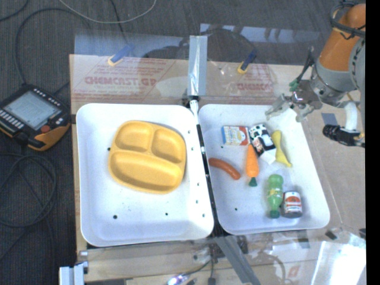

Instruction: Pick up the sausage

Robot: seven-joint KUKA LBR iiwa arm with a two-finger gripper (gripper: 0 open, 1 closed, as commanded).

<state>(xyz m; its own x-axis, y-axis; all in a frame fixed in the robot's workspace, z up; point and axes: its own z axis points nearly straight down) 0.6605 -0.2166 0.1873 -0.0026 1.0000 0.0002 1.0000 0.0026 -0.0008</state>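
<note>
Grey and orange-banded, my arm reaches in from the right, and my gripper (293, 105) hangs over the top right corner of the right bin (314, 218); whether it is open or closed I cannot tell, and nothing shows in its grasp. Just below and left of my gripper sits a small black-and-white carton (259, 136), touching a yellow banana (280, 148) that lies lengthwise beside it. Left of those, a blue and white box (236, 135) rests near the bin's upper middle. An orange carrot (252, 163) lies below the carton, its green tip pointing away from my gripper. The sausage (224, 168) lies further down and left of my gripper, just left of the carrot and apart from it, slanted, close to the bin's left wall. Well below my gripper stand a green bottle (274, 195) and a small can with a red label (292, 203), side by side near the bin's lower right. Farthest from my gripper, across the divider, the left bin (95, 218) holds a yellow divided tray (148, 155)
</note>
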